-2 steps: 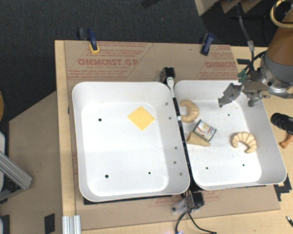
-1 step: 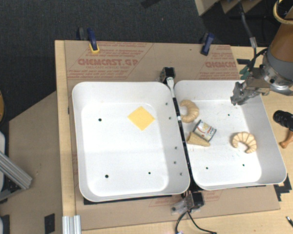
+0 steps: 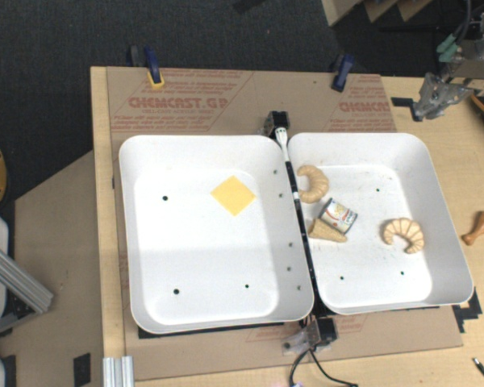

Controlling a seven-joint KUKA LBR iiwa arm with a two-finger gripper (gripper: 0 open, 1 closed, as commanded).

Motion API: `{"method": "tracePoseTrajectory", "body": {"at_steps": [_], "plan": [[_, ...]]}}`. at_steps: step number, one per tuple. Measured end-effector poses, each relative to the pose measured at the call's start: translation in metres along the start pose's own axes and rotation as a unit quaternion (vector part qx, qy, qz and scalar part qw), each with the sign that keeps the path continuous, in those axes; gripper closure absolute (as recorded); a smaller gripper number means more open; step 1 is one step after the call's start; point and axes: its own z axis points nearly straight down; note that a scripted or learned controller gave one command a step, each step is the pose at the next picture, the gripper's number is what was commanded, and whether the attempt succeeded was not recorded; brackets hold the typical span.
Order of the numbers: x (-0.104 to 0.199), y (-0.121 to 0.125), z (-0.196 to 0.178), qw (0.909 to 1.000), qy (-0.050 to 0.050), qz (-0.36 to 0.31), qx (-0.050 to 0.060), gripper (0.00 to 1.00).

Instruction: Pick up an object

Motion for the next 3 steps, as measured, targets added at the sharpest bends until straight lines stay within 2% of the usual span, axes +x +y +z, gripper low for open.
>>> {"method": "tracePoseTrajectory", "body": {"at_steps": [1, 2, 3], "plan": [[0.056, -0.018, 0.098, 0.9999, 0.004, -0.001, 0.014, 1.00], [0.088, 0.030, -0.052, 1.0000, 0.002, -0.002, -0.002, 1.00], [0.164, -0.024, -0.029, 0.9999, 0.003, -0.002, 0.012, 1.00]]}}
